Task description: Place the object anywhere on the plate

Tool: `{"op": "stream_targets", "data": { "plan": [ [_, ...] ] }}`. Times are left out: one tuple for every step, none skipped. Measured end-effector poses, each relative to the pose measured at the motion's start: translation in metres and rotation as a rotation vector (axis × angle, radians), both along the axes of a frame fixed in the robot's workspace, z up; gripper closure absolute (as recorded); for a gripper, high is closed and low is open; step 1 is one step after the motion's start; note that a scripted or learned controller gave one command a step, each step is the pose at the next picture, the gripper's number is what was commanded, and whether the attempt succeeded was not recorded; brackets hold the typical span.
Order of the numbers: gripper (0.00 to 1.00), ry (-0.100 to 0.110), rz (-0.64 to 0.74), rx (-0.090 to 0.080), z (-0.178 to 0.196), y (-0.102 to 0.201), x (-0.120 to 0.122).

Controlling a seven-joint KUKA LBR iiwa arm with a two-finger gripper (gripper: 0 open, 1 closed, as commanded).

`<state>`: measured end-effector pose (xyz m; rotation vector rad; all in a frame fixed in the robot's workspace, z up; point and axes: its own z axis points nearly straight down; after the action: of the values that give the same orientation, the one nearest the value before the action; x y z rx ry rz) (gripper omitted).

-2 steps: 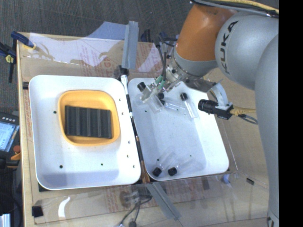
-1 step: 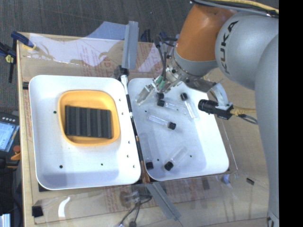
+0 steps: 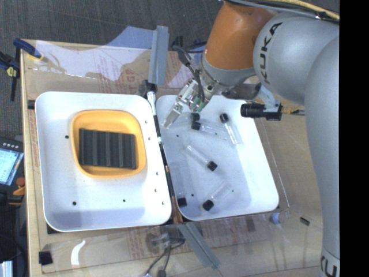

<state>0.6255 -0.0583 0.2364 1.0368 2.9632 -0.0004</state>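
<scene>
A yellow plate (image 3: 105,118) lies in the left white bin (image 3: 57,201), with a dark ridged rectangle (image 3: 108,148) on its middle. Several clear tubes with black caps lie in the right white bin (image 3: 259,172): one tube (image 3: 230,133) at the back right, one (image 3: 203,129) just under the gripper, one (image 3: 199,154) in the middle, and one (image 3: 217,194) near the front. My gripper (image 3: 180,109) hangs low over the back left corner of the right bin, slanting towards the divider. Nothing is visibly held by it.
A grey bar (image 3: 157,53) stands behind the gap between the bins. A loose black cap (image 3: 182,201) lies at the right bin's front left corner. The big grey arm (image 3: 300,56) with its orange band (image 3: 236,33) covers the back right of the bench.
</scene>
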Motion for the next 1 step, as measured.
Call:
{"op": "stream_targets", "data": {
  "plan": [
    [0.0, 0.004, 0.104, 0.001, 0.0202, 0.0355, -0.0201]
  ]
}}
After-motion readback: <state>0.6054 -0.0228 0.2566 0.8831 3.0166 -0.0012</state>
